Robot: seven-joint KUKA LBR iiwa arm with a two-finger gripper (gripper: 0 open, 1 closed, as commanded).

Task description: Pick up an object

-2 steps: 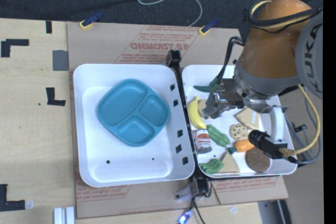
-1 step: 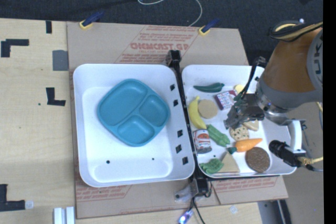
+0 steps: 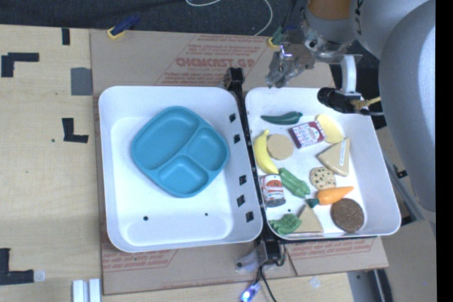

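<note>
**A:** Objects are all in the right bin [image 3: 382, 173], packed close together. I see a green pepper [image 3: 282, 117] near the back wall, a banana [image 3: 263, 152] along the left wall, a can [image 3: 273, 189] below it, a carrot [image 3: 333, 195] and a brown cookie [image 3: 347, 214] toward the front. The left bin [image 3: 117, 152] has a blue tray [image 3: 180, 151].

**B:** Where is the gripper [image 3: 284, 71]?

**A:** It hangs above the back left corner of the right bin, over the rim. The fingers point down and look nearly closed, with nothing between them. So I judge no grasp is made yet.

**B:** Which one do I go for?

**A:** I would take the pepper. It is the nearest to the gripper and lies a little apart from the others. I would open the fingers wide first, turn them across its thin side, and go down straight.

**B:** Any risk?

**A:** The back wall is close, and a finger can catch on it. The pepper is also low and can slip out.
</note>
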